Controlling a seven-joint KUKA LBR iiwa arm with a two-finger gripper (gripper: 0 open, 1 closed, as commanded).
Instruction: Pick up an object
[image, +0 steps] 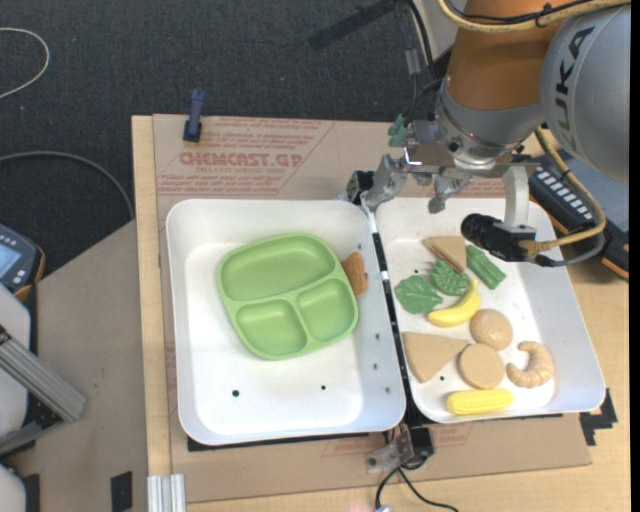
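My gripper (404, 196) hangs over the far left corner of the right bin (578, 330), just by the wall between the two bins. Its fingers stand apart, open, with nothing between them. Below it in the right bin lie a tan bread triangle (444, 250), a green bean piece (485, 267), two green leaves (418, 293), a yellow banana (452, 311), a round bun (491, 327), a tan wedge (429, 353), a flat round biscuit (481, 367), a shrimp (533, 364) and a yellow corn cob (479, 402).
The left bin (200, 370) holds a green divided plate (288, 295) with a small brown piece (354, 272) at its right edge. A black cable part (497, 236) of the arm hangs over the right bin's far side. A blue clip (194, 114) sits on the cardboard behind.
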